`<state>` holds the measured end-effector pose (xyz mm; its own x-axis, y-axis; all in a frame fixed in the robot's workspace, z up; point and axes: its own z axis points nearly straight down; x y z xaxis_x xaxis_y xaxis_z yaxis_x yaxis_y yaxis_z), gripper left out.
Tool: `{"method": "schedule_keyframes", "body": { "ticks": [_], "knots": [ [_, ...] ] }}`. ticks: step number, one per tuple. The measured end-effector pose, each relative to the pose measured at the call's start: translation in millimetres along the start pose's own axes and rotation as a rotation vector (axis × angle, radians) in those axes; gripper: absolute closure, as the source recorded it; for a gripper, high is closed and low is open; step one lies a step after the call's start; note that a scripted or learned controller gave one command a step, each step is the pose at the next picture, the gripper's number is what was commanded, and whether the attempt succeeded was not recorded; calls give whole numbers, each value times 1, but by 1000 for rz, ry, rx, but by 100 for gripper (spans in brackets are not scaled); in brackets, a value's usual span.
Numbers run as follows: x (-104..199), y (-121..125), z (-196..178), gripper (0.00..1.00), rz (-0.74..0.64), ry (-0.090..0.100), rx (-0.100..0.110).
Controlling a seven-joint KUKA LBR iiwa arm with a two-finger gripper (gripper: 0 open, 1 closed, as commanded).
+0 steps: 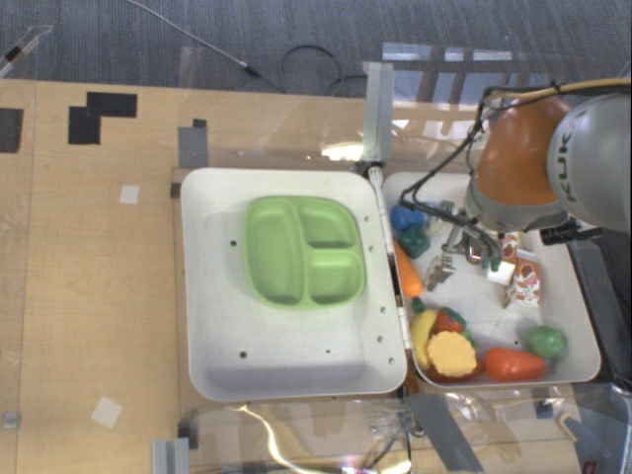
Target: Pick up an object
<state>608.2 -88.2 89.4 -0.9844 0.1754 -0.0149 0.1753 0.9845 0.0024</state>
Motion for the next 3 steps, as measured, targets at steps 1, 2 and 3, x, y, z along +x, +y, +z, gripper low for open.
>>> {"method": "schedule_keyframes", "body": {
  "ticks": [1, 2, 3],
  "knots": [
    [49, -66, -2, 0, -4, 0, 4],
    [-47, 16, 3, 0, 148, 9, 1],
    [-51, 17, -12, 100, 141, -8, -1]
  ]
}}
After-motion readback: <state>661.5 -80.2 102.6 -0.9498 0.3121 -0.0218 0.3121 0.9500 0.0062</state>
